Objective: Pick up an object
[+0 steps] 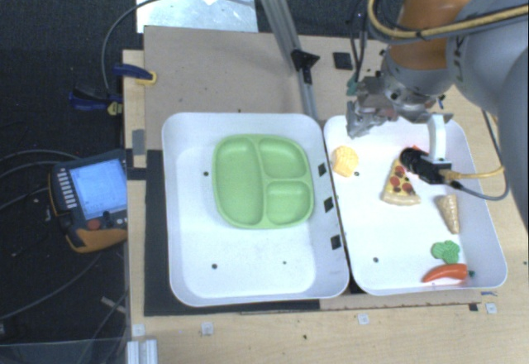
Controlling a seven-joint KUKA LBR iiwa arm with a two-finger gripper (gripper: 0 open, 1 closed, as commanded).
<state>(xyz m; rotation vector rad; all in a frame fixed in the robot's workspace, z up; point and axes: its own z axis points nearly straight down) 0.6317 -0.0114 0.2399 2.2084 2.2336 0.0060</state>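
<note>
Objects for picking, right bin [364, 271]: I am counting a yellow lump [345, 160] near the bin's upper left, a pizza slice [402, 186] at mid-bin, a pale cone [449, 212] to its right, a green broccoli piece [445, 251] and a red-orange piece [445, 273] lying in the lower right corner. All are lying loose on the white floor, apart from one another except the last two, which are sitting just beside each other.

Gripper [362, 124]: I am seeing it hanging over the bin's upper left area, just above the yellow lump in the frame; whether it is open or closed I cannot tell, and nothing is showing in its grasp.

Left bin [190, 271]: it is carrying a green divided plate [263, 180].

Surroundings: both bins are resting on a brown board [207, 73]; a handheld pendant [91, 197] with a lit screen is lying on dark carpet at the frame's left.
</note>
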